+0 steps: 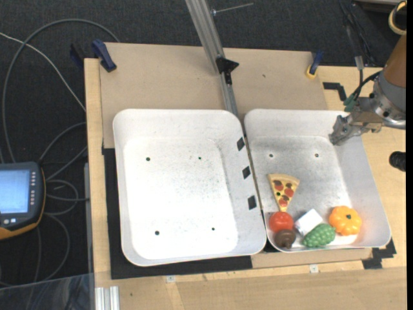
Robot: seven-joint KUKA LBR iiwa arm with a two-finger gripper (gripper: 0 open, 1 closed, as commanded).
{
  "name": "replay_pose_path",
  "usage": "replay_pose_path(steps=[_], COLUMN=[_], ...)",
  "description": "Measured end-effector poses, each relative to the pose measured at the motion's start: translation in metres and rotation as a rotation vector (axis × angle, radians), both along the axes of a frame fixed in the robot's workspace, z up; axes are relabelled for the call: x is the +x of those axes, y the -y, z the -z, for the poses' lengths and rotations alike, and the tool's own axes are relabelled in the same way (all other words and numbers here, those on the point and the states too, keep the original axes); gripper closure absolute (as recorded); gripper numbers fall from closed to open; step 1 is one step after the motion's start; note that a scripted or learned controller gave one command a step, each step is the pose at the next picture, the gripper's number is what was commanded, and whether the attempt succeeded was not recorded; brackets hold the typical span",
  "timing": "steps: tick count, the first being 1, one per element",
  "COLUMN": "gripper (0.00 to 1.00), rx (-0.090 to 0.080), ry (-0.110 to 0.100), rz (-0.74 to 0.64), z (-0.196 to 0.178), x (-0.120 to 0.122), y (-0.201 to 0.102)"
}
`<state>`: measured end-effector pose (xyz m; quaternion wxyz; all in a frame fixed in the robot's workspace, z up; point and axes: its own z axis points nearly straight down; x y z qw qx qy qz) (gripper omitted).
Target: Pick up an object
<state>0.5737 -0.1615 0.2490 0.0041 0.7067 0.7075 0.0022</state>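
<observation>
The right bin (335, 173) holds several toy foods near its front edge: a pizza slice (283, 190), a red tomato (280, 221), a dark brown round piece (284, 238), a white block (308, 219), a green bumpy piece (319, 236) and an orange pumpkin (345, 219). My gripper (341, 132) hangs over the bin's far right corner, well behind the toys, with nothing seen between its fingers.
The left bin (174, 186) lies beside the right one, with black clips (246, 171) along their shared edge. A metal pole (206, 37) slants up from the back of the bench. A teach pendant (19, 196) rests off the bench at the left.
</observation>
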Motion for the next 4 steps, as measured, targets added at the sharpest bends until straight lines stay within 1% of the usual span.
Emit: replay_pose_path(steps=[1,2,3,4], gripper=[1.00,1.00,1.00,1.00], rx=[0.001,0.005,0.006,0.005], ry=[-0.002,-0.012,-0.013,-0.007], rz=[0.000,-0.005,-0.006,-0.007], z=[-0.043,-0.026,-0.009,-0.014], x=[0.001,0.007,0.021,0.034], y=[0.000,-0.050,-0.107,-0.164])
